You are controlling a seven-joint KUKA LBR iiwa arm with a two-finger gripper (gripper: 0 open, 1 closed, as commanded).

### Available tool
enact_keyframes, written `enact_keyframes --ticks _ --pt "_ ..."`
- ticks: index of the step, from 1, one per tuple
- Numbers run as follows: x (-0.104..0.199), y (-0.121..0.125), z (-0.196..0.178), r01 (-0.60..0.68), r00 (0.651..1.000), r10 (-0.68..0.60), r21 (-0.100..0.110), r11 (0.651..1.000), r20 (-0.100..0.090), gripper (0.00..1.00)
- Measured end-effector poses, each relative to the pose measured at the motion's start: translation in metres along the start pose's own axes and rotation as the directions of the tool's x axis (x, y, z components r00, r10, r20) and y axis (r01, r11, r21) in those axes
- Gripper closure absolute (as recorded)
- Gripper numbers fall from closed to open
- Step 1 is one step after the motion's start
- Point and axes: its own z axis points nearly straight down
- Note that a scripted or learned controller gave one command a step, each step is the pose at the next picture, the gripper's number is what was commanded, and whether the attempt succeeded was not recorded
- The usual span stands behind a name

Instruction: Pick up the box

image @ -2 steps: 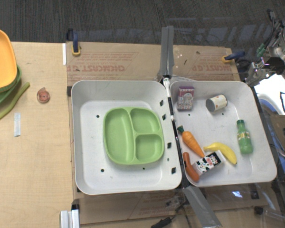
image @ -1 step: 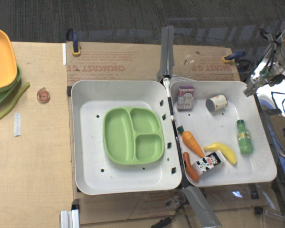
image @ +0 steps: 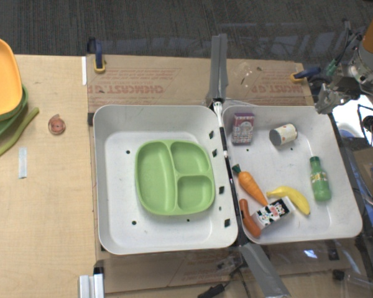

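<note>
A small purple and pink box [image: 242, 128] stands in the right bin [image: 342, 166], in its back left corner. A black and white patterned carton [image: 272, 213] lies near that bin's front, next to a banana [image: 290, 198]. My gripper [image: 326, 98] hangs over the bin's back right corner, beyond the rim. It is well away from both boxes and nothing shows in it. The arm [image: 368, 58] comes in from the right edge.
Also in the right bin are a tipped can [image: 283, 134], a green bottle [image: 320, 179], a carrot [image: 252, 188] and an orange-red piece [image: 248, 221]. A green divided plate [image: 174, 177] lies in the left bin [image: 112, 185]. Stacked orange and green plates [image: 1, 92] sit far left.
</note>
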Motion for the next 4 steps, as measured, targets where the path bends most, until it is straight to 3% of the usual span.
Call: enact_keyframes --ticks 1,2,3,4 --pt "0.031 -0.101 0.012 0.03 1.0 -0.03 0.002 1.0 -0.002 1.0" --pt "-0.012 -0.085 -0.007 -0.228 0.974 0.228 0.002 0.974 0.0 1.0" --pt "0.001 -0.069 -0.02 -0.445 0.896 0.445 0.003 0.896 0.0 1.0" --pt "-0.006 -0.076 -0.057 -0.691 0.723 0.691 0.003 0.723 0.002 1.0"
